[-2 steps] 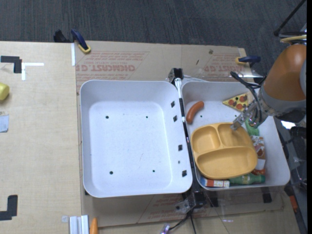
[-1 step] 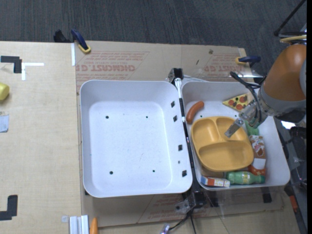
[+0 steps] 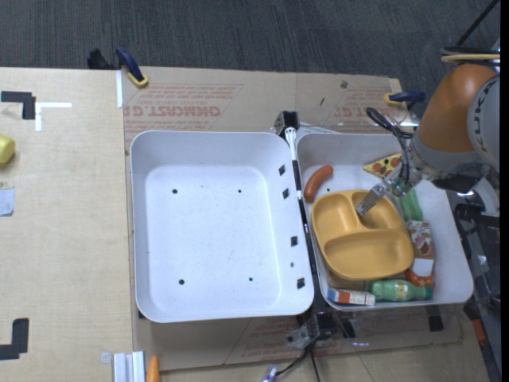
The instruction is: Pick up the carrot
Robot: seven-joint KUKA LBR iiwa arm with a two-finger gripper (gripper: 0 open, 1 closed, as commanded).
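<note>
Gripper (image 3: pixel 372 203) hangs over the yellow divided plate (image 3: pixel 362 245) in the right bin (image 3: pixel 457 285); can't tell finger opening, nothing visibly held. Carrot (image 3: pixel 419 278) lies right-below the gripper, wedged under a packet beside the plate rim, so an awkward reach. Hot dog (image 3: pixel 318 181) sits to its left.

Arm (image 3: pixel 469 110) was cut off at right edge. Gripper (image 3: pixel 374 200) fingers too small/blurred to read. Carrot (image 3: pixel 420 277) mostly hidden under yellow tray (image 3: pixel 362 237) rim. Yellow obj (image 3: pixel 5 150) cropped by left edge. Carton (image 3: pixel 351 297) label illegible.
</note>
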